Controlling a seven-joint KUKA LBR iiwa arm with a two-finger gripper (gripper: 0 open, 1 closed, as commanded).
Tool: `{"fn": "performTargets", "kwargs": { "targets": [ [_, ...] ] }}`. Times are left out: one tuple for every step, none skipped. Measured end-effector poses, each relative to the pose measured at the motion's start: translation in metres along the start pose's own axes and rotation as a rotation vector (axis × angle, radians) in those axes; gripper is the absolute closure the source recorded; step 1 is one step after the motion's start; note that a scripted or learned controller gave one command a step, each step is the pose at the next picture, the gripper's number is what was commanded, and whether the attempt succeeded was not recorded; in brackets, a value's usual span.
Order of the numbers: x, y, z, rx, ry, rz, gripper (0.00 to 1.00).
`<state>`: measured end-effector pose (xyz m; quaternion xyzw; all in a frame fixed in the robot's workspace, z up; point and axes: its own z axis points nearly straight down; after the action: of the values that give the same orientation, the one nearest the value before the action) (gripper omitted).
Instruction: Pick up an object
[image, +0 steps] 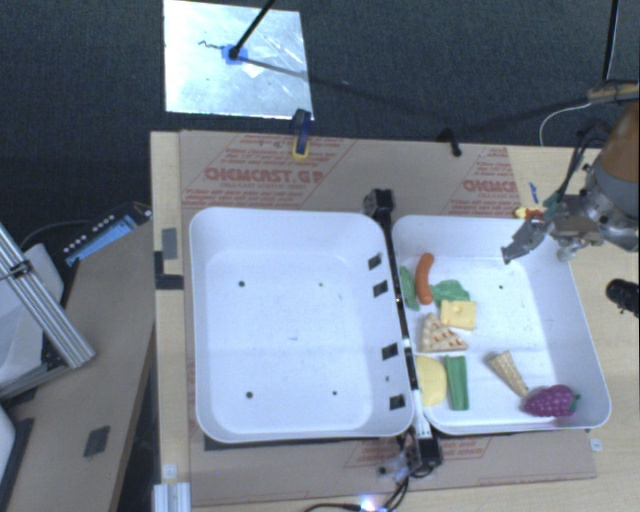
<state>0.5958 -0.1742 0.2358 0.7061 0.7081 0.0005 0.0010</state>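
The right bin (530, 310) holds several toy foods along its left side and front. They include an orange sausage (425, 277), a green leaf (451, 292), a yellow cheese block (460, 315), a pizza slice (440, 336), a yellow round piece (430, 380), a green stick (456, 383), a waffle cone (508, 372) and purple grapes (550, 401). My gripper (543, 248) hangs over the bin's back right part, well right of the sausage. Its fingers are spread open with nothing between them.
The left bin (290, 320) lies beside the right one, with black clips along the shared wall (392, 320). A yellow-blue clamp (300, 135) sits at the cardboard's far edge. Cables run behind the arm at the upper right.
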Motion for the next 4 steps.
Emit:
{"fn": "performTargets", "kwargs": {
  "targets": [
    [0.057, -0.007, 0.108, 0.009, 0.005, -0.006, 0.00],
    [0.068, -0.060, 0.148, -0.011, 0.001, 0.004, 0.00],
    [0.084, -0.003, 0.150, -0.006, 0.000, -0.004, 0.00],
    [0.082, -0.005, 0.140, -0.003, 0.000, -0.001, 1.00]
  ]
}}
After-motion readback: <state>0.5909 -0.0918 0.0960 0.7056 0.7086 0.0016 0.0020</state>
